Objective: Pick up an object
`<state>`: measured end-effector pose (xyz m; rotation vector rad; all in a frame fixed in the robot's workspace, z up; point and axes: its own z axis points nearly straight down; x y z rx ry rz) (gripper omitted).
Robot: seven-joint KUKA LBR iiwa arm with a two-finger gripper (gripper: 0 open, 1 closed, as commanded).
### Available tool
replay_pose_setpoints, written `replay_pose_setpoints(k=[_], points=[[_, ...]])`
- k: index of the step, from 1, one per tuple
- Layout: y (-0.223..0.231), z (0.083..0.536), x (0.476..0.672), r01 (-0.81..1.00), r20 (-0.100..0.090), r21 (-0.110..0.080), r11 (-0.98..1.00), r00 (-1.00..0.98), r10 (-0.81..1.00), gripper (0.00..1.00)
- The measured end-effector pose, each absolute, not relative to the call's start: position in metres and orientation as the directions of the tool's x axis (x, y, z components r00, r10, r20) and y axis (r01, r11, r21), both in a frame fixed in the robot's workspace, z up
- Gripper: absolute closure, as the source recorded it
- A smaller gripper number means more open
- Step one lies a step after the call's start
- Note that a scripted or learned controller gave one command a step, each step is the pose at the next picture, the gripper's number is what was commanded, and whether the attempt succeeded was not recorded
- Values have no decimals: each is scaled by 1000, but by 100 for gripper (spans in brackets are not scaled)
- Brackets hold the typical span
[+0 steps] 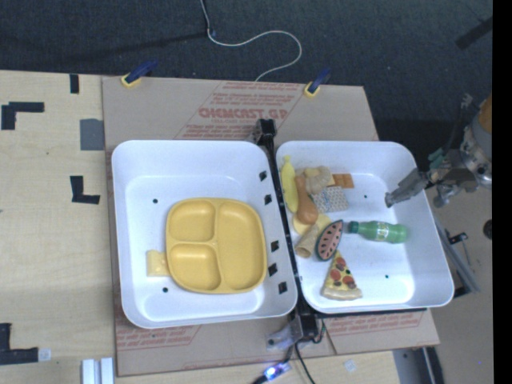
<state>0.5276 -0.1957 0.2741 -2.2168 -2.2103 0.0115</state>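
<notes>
Jaws (398,195) (whether parted or clenched, I cannot tell) hover over right bin's (424,294) rim.

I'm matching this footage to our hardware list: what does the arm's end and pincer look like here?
At the frame's right edge, a grey metal pincer tapers to a slim dark-grey tip over the right bin. Behind it sits a blocky grey wrist housing with small teal accents and dark cabling; finer markings are too blurred.

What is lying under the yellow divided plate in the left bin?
A pale yellow flat piece sticks out from under the left edge of the yellow divided plate, on the floor of the left bin. The plate covers the rest of it, so its full shape stays hidden.
</notes>
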Motion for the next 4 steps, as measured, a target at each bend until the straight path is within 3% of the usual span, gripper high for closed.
replay_pose_setpoints(k=[1,4], points=[[-195,281,530,1000,0,-1,1,-1,1000,0],[-199,113,525,1000,1,-7,0,0,1000,0]])
